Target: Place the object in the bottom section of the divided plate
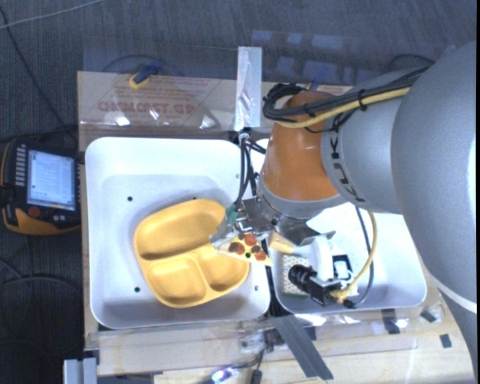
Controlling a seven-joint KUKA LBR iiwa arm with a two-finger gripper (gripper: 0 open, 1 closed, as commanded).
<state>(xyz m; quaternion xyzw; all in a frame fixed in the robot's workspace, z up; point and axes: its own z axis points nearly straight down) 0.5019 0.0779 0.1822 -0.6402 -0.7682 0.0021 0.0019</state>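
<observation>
- The pendant (42, 184) lies well left of the plate.
- The yellow divided plate (190, 252) sits in the left bin (112, 214).
- A small red-and-orange object (246, 246) is at the plate's right rim.
- The gripper (242, 232) hangs just above that rim; whether it pinches the object, I cannot tell.

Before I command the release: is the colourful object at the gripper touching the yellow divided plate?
Cannot tell. In the camera view the colourful object overlaps the divided plate's right edge under the gripper, but height above it isn't visible.

A yellow plastic divided plate (184, 250) with three sections lies flat and tilted askew in the left white bin; a small red, orange and white object (246, 245) sits at its right rim
</observation>
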